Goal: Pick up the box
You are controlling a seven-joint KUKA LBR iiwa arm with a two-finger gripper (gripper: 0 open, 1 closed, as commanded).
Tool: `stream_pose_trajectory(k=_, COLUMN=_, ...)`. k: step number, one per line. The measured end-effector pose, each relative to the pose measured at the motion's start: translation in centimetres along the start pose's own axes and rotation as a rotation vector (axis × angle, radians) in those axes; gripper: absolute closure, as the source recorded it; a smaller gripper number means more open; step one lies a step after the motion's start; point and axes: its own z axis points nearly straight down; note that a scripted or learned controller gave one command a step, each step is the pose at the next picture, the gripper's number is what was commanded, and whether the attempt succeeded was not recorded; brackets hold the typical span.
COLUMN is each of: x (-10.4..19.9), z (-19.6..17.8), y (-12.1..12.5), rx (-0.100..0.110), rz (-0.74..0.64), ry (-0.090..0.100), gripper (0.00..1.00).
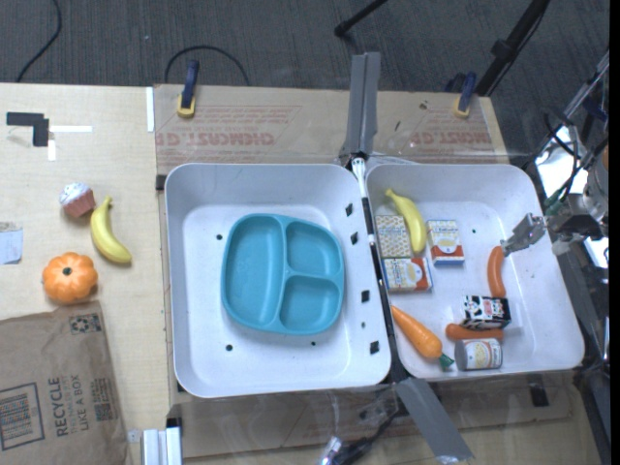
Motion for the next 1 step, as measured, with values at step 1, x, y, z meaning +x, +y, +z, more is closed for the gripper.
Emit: stream_pose_trajectory(k=1, x=5.55, z=10.95, y=5.16, rx=-0.01, rz=0.102, ry=-0.002, gripper=0.0)
